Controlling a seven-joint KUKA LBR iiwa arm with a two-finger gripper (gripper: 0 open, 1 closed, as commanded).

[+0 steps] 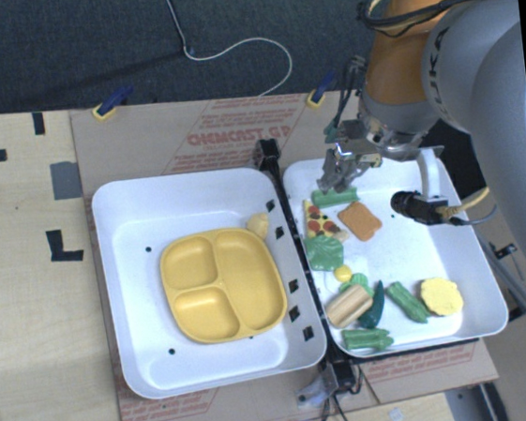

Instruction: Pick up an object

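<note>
Near edge of right bin (478,320): green bean pod (366,338) by the near-left corner, tan bread roll (348,305) just behind it, green pepper (406,301) and yellow corn piece (441,296) toward the near-right corner.
Middle of right bin: leafy green piece (324,252) and pizza slice (318,221) along the left wall, brown cracker (360,221) beside them.
Left bin (123,221): yellow divided plate (222,284) at its centre.
Far edge of right bin: gripper (337,175) hangs over the far-left corner, just above a green item (333,196).
Claw state: cannot tell, fingers too small and blurred; nothing seen between them.

Two white bins (123,268), one yellow tray (222,283)
</note>
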